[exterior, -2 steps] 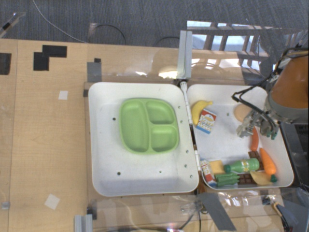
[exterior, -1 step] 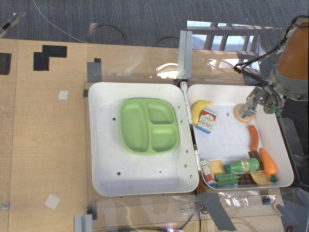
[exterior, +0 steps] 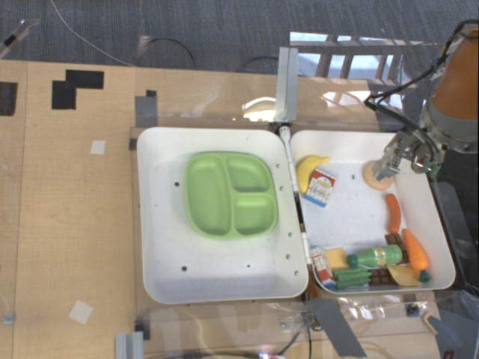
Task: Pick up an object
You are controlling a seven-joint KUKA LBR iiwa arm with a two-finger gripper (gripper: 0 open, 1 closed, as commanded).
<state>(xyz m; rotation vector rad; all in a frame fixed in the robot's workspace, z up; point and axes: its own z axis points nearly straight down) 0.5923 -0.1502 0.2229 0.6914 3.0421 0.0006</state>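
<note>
The pale wooden bench (exterior: 67, 223) is seen carrying two shallow white plastic bins side by side. The left bin (exterior: 161, 275), well to the left of the hand, holds a green plastic plate with three compartments (exterior: 228, 194). The right bin (exterior: 352, 208) lies under the hand. The grey arm with its orange band (exterior: 455, 96) is seen entering from the right, and the hand (exterior: 386, 172) is placed over the bin's far right corner, just at a round tan disc (exterior: 379, 176); whether its fingers are apart or together cannot be told. Left of the hand lie a yellow banana (exterior: 309, 167) and a small red, white and blue carton (exterior: 319, 188), touching. Below the hand are found a red sausage (exterior: 393, 213), an orange carrot (exterior: 415, 250) and a green plastic bottle (exterior: 374, 258).
</note>
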